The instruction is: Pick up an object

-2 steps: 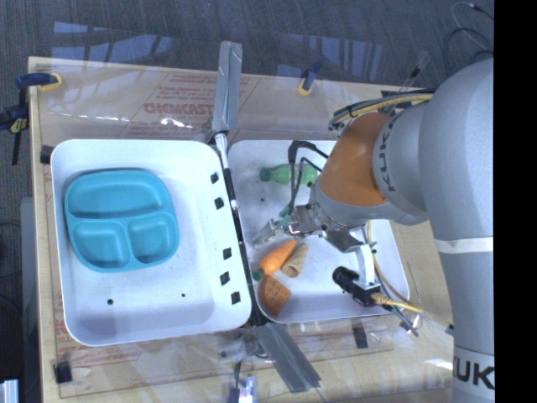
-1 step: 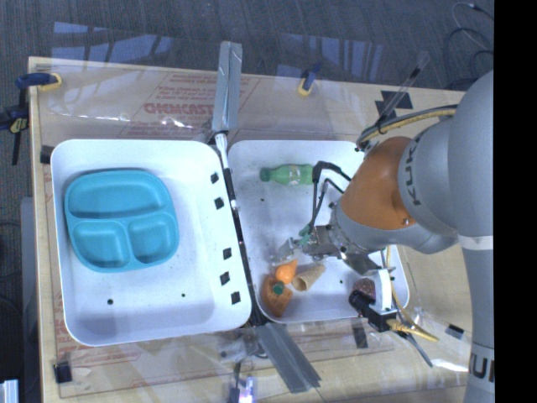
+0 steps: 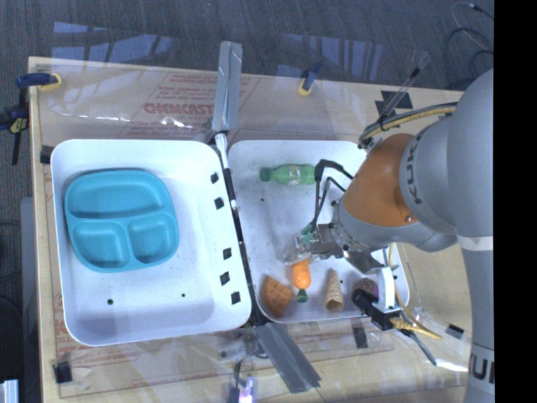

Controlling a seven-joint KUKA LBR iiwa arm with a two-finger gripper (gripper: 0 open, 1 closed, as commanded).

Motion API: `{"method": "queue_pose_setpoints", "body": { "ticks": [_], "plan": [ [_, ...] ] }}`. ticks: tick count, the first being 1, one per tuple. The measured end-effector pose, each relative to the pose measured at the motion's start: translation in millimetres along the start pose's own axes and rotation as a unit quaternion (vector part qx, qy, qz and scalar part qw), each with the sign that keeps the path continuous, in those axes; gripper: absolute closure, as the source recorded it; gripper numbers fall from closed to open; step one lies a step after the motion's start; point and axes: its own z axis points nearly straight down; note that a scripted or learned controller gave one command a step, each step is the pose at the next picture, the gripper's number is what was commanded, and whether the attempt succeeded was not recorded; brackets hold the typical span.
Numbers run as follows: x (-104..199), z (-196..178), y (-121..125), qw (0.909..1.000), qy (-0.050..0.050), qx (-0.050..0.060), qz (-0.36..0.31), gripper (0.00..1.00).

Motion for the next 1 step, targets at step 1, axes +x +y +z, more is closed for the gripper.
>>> {"method": "queue_pose_setpoints", "body": {
  "ticks": [1],
  "plan": [
    [20.9,-102.6,11.8,0.9986,-0.001,-0.003,-0.052,1.0]
  ]
}}
